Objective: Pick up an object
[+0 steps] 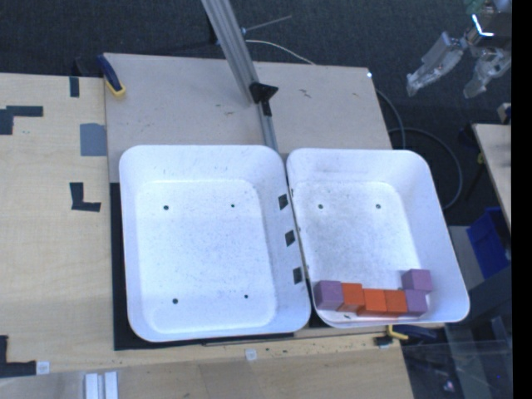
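Observation:
Along the near wall of the right bin (357, 223) lies a row of small blocks. A purple block (329, 293) is at the row's left end, and two orange blocks (352, 296) (387, 302) follow it. At the right end a purple block (416, 279) sits beside another purple one (416, 303). My gripper (453, 75) hangs at the top right, well beyond the bin's far right corner and off the bench. Its two fingers (426, 71) are spread apart with nothing between them.
The left bin (199, 239) lies beside the right one, their rims touching. A slanted metal pole (230, 36) rises behind the bins. A blue-and-yellow clamp (112, 76) sits at the far left corner, another clamp (401, 333) at the front edge.

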Action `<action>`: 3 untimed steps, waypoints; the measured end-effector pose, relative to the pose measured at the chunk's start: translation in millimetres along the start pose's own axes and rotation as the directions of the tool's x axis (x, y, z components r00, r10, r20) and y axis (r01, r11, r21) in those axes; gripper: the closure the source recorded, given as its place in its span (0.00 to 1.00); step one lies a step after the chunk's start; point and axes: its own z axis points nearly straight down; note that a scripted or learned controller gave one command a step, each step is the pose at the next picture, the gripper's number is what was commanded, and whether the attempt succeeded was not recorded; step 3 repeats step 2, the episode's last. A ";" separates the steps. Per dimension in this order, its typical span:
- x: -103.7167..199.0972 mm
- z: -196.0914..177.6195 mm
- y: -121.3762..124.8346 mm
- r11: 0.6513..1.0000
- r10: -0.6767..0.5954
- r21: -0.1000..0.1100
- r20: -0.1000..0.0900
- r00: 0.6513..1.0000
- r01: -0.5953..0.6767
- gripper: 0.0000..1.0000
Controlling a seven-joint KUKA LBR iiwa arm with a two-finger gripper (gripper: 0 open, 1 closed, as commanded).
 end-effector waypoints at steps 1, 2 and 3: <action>-10.0 -0.4 10.9 1.000 0.003 0.001 0.000 1.000 -0.003 0.00; -23.6 50.2 3.8 1.000 0.004 0.006 0.000 1.000 -0.004 0.00; -23.6 50.2 3.8 1.000 0.004 0.006 0.000 1.000 -0.004 0.00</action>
